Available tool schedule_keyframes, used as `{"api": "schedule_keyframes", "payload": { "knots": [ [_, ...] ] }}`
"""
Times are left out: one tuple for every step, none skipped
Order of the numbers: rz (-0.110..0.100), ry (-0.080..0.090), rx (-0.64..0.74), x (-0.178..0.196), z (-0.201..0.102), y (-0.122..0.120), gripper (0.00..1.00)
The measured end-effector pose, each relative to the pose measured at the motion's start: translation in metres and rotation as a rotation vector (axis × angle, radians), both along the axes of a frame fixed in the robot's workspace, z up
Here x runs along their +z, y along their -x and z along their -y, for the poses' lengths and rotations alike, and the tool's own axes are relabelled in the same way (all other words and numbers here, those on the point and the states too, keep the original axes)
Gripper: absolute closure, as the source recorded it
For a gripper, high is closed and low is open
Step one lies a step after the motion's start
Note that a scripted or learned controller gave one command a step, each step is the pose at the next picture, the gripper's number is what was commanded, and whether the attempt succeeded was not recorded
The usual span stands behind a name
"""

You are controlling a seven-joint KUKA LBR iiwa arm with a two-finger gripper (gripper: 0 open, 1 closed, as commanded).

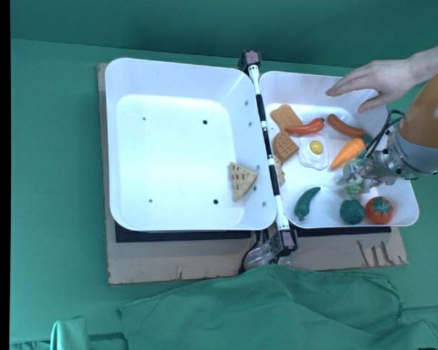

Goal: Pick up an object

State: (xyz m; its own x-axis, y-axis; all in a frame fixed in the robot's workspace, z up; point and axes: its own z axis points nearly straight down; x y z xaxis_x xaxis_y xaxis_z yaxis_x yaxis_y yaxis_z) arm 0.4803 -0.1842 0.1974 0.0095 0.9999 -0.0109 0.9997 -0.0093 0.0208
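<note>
Honestly, nothing's picked up yet. The gripper (359, 172) hangs low in the right bin (405, 211) by the carrot (348, 152) and broccoli (352, 211); can't tell its state. Grab and lift are left.

**No readable text in the scene**

No lettering, label, brand mark, number or sign could be read anywhere in the camera view. The two white bins (182, 152) carried only small dark dots on their floors, which were not characters. The toy foods in the right bin bore no print. The cardboard sheet (204, 265) under the bins showed plain brown surface without markings that could be made out. The arm's orange band (434, 111) and grey wrist carried no legible logo at this size. The green cloth (277, 312) at the front was likewise unmarked.
</note>
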Motion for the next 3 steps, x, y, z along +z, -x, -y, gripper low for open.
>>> {"api": "schedule_keyframes", "payload": {
  "knots": [
    [-0.012, -0.006, 0.007, 0.046, 0.003, -0.006, 1.0],
    [-0.01, -0.006, 0.008, 0.1, -0.004, -0.002, 1.0],
    [-0.01, -0.006, 0.007, 0.145, 0.0, -0.005, 1.0]
  ]
}}
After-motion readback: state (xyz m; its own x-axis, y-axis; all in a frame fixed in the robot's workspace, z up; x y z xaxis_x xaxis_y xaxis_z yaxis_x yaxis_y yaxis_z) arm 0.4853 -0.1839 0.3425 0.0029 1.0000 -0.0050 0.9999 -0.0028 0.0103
